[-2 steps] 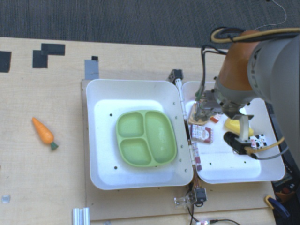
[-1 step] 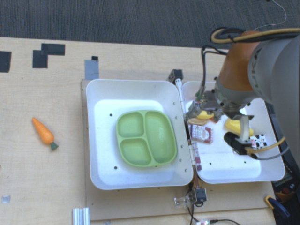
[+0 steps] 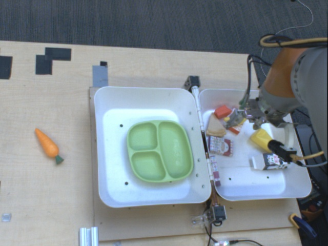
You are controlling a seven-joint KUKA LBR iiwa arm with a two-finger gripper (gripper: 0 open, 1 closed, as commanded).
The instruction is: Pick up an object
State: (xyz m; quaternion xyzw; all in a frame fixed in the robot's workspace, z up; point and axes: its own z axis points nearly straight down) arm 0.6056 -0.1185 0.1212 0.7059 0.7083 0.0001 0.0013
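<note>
Overhead view of two bins; the arm [image 3: 294,83] reaches from the right over the right bin [image 3: 256,186], its gripper [image 3: 237,118] low among the clutter (whether the jaws are spread or pressed together, I cannot tell). Just beside it lie a red block [image 3: 223,111], a tan piece [image 3: 216,127] and a packet [image 3: 221,146]; a yellow object [image 3: 261,139] sits further right. The left bin [image 3: 110,147] holds a green tray [image 3: 159,151]; a carrot [image 3: 47,144] rests on the bench. Judged stage: approach made, nothing visibly grasped; closing and lifting remain.

No text, brand or number can be read; print on the small packet [image 3: 220,146] in the right bin [image 3: 256,186] is blurred.
</note>
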